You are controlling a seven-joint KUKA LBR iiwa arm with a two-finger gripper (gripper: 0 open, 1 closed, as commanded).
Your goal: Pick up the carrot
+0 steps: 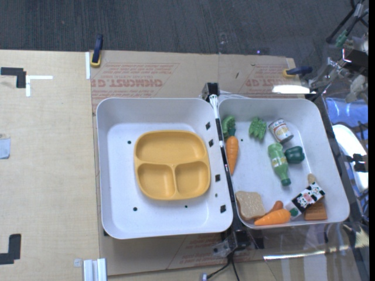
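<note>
The carrot (232,152) lies against the right bin's (328,157) left wall, so the tool risks striking that wall; a second carrot (273,217) beside the bread (250,204) invites confusion; the tool's state cannot be told

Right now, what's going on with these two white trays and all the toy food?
Nothing is being handled at this moment. The right bin holds toy food: a carrot with green leaves lying against its left wall, a second carrot near the front beside a bread slice, plus a green bottle and a small can. The left bin holds a yellow divided plate. The carrot to be picked up lies untouched.
</note>
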